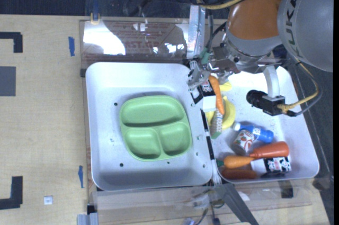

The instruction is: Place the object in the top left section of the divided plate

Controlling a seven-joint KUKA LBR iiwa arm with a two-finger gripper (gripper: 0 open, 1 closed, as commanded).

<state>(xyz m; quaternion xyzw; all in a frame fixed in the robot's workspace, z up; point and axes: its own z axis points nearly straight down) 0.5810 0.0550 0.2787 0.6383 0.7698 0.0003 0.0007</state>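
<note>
Orange and slim, a carrot-like object (216, 92) hangs at the tool (204, 80), its long axis running top to bottom, just right of the wall between the two bins. Whether the tool pinches it cannot be told. The green divided plate (154, 126) lies in the left bin (100, 113), with bare white floor around it; toys crowd the right bin (304, 150).
</note>
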